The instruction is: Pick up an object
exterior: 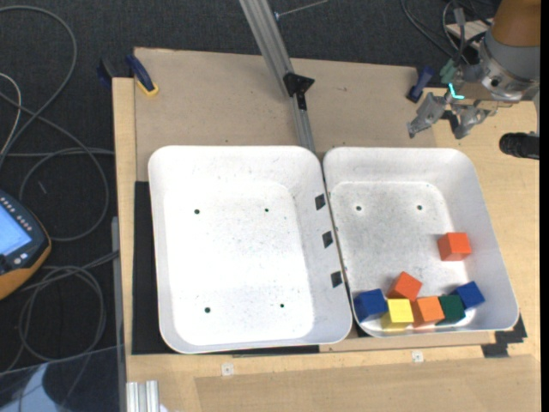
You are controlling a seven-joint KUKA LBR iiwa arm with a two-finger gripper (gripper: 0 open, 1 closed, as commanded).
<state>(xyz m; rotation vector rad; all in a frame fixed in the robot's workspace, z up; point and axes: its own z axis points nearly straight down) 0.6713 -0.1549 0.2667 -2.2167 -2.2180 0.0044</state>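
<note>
My gripper [442, 121] hangs above the back edge of the right bin [386, 196], near the top right of the camera view. Its two fingers are spread apart with nothing between them. Several small blocks lie in the right bin, well away from the gripper. An orange block [454, 245] sits alone near the right wall. Along the front wall cluster a blue block [370, 303], a yellow block [400, 311], an orange block [407, 285], another orange block [426, 310], a green block [451, 306] and a blue block [469, 295].
The left bin [232, 247] adjoins the right bin along a middle divider. A grey metal pole [273, 50] slants across the bench behind the bins. Blue clamps [141, 74] sit at the bench's back corners. Cables and a handheld pendant [17, 239] lie on the floor at left.
</note>
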